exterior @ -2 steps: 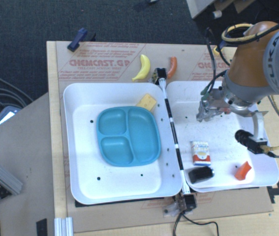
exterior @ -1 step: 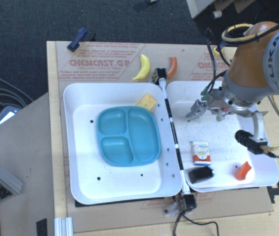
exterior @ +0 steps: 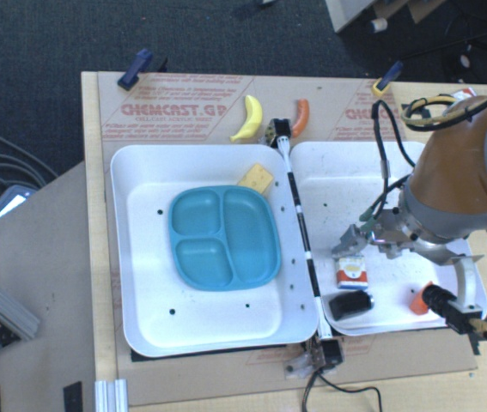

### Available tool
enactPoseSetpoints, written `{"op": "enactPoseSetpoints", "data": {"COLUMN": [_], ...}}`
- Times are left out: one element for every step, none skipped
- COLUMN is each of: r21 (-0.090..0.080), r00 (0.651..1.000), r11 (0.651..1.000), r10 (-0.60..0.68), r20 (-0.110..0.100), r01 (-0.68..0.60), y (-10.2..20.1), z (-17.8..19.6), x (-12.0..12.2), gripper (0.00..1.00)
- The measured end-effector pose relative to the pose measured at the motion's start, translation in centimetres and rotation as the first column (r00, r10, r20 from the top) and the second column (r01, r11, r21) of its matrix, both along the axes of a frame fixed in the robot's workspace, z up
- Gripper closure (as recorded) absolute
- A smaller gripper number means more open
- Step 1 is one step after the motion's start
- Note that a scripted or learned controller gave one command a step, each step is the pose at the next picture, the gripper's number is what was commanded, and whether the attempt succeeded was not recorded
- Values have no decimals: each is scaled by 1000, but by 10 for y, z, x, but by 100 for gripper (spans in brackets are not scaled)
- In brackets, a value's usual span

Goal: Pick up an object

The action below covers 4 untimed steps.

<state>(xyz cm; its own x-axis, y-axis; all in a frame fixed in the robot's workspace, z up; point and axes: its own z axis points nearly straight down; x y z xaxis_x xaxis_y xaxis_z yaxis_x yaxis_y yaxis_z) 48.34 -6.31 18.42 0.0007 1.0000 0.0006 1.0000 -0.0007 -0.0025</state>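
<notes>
Pick not yet made: the metal two-finger gripper (exterior: 352, 244) hangs low in the right-hand shallow white bin (exterior: 329, 174), just above a small red-and-white carton (exterior: 351, 272) lying on that bin's floor; whether it is spread or pressed together I cannot tell.

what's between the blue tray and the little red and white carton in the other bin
In the camera view, the bins' white rims and a black divider strip separate the blue sectioned plastic tray from the small red-and-white carton.
</notes>
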Motion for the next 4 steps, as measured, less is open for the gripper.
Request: {"op": "enactPoseSetpoints", "data": {"r21": [-1,-1,-3,-2], "r00": [1000,1000,1000,1000], "r11": [1000,1000,1000,1000], "r10": [0,3,3,3], "r20": [2,4,5,4], "r01": [0,-3,-3,-3], "y": [-57,-45,-44,-44], "z": [-98,-99,-89,-89], "x": [70,183,184,184], "gripper": [0,0,100,0]}}
